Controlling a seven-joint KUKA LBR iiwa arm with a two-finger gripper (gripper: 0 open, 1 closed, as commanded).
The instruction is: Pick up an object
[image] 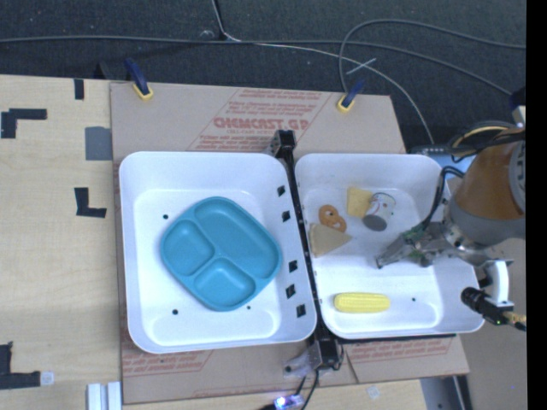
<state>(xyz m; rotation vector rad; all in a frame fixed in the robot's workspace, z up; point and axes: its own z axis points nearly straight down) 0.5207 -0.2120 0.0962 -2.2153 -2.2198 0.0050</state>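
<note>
In the right bin (427,174) lie a yellow corn cob (361,302) near the front, a brown pretzel-shaped piece (332,218), a tan wedge (327,241), a yellow cheese-like block (358,201) and a small grey cup (377,218). My gripper (387,259) hangs low over the right bin's middle, right of the tan wedge and above the corn cob. Nothing shows between its tips. The left bin (139,178) holds a blue divided plate (220,252).
The arm with its orange band (489,186) comes in over the right bin's right rim. Black clips (291,220) line the seam between the bins. Cables (376,58) run across the dark cloth behind the cardboard sheet.
</note>
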